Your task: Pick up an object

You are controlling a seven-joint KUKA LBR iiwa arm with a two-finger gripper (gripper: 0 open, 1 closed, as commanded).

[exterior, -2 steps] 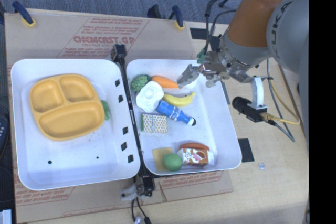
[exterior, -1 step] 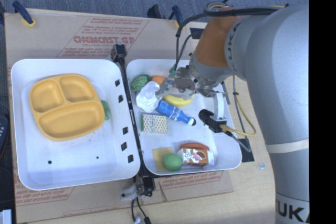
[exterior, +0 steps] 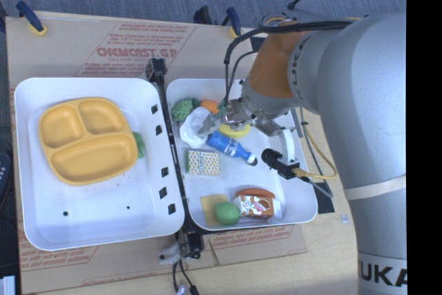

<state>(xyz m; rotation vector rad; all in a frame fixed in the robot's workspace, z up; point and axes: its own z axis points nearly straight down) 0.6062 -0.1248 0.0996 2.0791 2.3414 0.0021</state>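
one grey arm's gripper, grip state unclear, beside one glossy blue plastic bottle; one round green ball below it; one yellow three-compartment tray left.

I see two bins side by side: the left bin holds a divided tray; the right bin holds a bottle at centre, a ball and packet along its near edge.
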